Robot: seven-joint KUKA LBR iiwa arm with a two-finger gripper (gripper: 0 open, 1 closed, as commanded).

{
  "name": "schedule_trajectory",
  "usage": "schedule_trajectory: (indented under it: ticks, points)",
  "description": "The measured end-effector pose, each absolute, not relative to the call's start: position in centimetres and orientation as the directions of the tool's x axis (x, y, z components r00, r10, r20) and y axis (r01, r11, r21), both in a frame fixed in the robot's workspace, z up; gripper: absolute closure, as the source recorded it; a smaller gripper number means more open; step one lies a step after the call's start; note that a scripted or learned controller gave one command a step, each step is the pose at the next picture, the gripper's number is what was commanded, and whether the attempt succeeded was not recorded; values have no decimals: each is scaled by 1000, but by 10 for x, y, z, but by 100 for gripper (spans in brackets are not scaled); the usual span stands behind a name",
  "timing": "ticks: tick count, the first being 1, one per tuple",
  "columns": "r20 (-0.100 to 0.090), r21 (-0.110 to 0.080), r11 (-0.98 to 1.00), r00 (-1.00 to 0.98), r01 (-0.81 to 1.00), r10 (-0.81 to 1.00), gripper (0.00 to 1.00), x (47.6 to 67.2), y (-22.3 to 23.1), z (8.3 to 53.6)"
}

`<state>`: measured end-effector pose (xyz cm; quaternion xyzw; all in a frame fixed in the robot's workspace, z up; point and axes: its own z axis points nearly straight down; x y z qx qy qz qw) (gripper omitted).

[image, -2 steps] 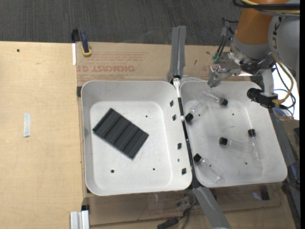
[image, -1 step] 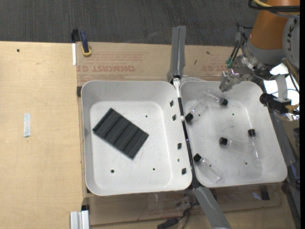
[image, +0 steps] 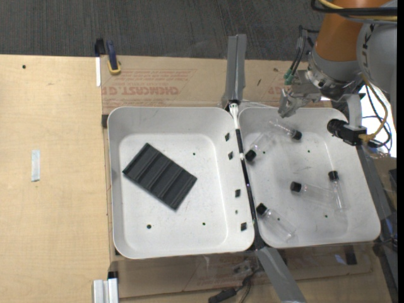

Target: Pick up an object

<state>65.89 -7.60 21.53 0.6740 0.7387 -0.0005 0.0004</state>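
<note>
Vial just below gripper.

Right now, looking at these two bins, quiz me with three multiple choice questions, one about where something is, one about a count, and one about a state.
1. Where does the dark grey ribbed rectangular panel lie?
A. left white bin
B. right white bin
C. on the cardboard

2. How many clear plastic vials with black caps are in the right bin?
A. two
B. five
C. eight

3. Where is the arm's claw?
A. resting on the panel
B. above the right bin's far edge
C. over the left bin's near corner

Answers: 1 A, the panel sits inside the left bin. 2 B, five black caps show in the right bin. 3 B, the claw hangs at that rim, nearest one vial.
</note>
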Motion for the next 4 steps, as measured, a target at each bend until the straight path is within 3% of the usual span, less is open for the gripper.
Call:
schedule_trajectory:
  ticks: [1, 2, 3, 4]
  points:
    - [-1, 1, 105, -105, 994, 994, 100, 659, -73, 235]
    - [-2, -2, 167, -167, 986, 986, 100, 659, -88, 211]
    - [-1, 0, 182, -182, 983, 983, 100, 659, -78, 244]
    - [-2, 0, 202, -202, 979, 979, 100, 659, -76, 247]
